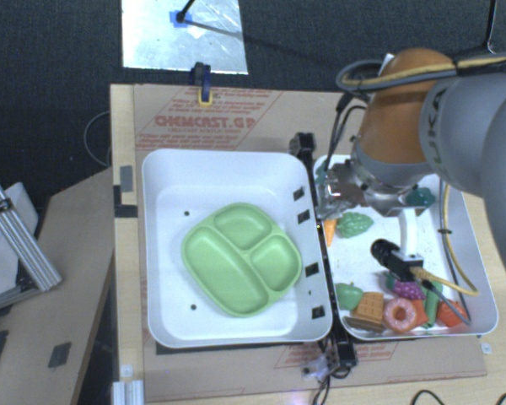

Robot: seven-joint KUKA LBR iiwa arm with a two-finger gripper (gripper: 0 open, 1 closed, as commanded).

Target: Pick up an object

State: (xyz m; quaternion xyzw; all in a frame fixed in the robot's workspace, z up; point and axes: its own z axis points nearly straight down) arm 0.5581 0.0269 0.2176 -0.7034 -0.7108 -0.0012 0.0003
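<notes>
Gripper (331, 190) low in right bin (479, 270) beside leafy green toy (354, 224), likely its target; whether it is open or holding anything, cannot tell.

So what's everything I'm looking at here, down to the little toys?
Left bin: one, white, on the bench.
Right bin: one, white, beside it.
Divided plate: one, pale green, in the left bin.
Leafy toy: one, green, right bin, near its left wall.
Teal toy: one, right bin, far end.
Grapes: one bunch, purple, right bin, near end.
Doughnut: one, pink, near end.
Waffle: one, tan, left of the doughnut.
Cardboard sheet: one, brown with red print, under both bins.
Silvery sheet: one, beyond the bench.
Arm: one, grey with an orange band, over the right bin.
</notes>
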